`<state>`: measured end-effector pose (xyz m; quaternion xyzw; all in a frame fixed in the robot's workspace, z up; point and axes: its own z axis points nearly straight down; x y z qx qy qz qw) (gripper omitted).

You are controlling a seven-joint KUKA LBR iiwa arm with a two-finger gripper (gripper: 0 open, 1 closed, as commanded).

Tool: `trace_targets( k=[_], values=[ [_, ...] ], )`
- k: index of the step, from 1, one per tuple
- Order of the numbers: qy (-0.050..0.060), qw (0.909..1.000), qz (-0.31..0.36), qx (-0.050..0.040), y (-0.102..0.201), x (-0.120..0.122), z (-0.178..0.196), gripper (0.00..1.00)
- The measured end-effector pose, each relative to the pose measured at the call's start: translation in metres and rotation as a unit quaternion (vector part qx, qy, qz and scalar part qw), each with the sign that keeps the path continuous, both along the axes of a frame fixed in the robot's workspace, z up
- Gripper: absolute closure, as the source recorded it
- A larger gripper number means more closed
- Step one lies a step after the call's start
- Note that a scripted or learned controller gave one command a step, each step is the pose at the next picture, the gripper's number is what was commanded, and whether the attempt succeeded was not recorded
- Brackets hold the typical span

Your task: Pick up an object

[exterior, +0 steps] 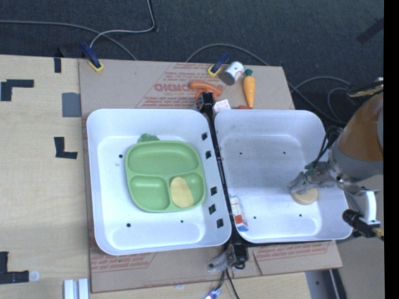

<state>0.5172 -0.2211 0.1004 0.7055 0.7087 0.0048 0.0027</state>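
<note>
Low over the right bin, the gripper sits at the bin's right side, reached in from the right on the grey arm with its orange band. Directly under and touching its tip lies a small round tan object, resting on the bin floor; whether it is gripped cannot be told, as the tip is too blurred to read.

Left of the gripper and a little lower, against the divider between the 2 bins, lies a small white packet with red print. Farther left, in the left bin, sits a green divided plate with 3 compartments, a pale yellow piece lying in the lower right 1.

Beyond the bins, up and left of the gripper, a toy carrot, an orange-red sausage-like toy and a small grey-white cylinder lie on the cardboard.
</note>
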Motion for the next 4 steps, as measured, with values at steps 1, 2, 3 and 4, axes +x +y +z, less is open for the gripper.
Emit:
trace_targets(
  k=[1,2,3,4],
  values=[
    [0.005,1.0,-0.001,-0.0017,0.041,0.024,0.088,1.0],
    [0.005,1.0,-0.002,-0.0016,0.041,0.023,0.087,0.0],
    [0.006,1.0,-0.003,-0.0023,-0.003,-0.005,0.081,0.0],
    [0.001,1.0,-0.003,-0.0048,0.015,-0.007,-0.011,0.0]
  ],
)
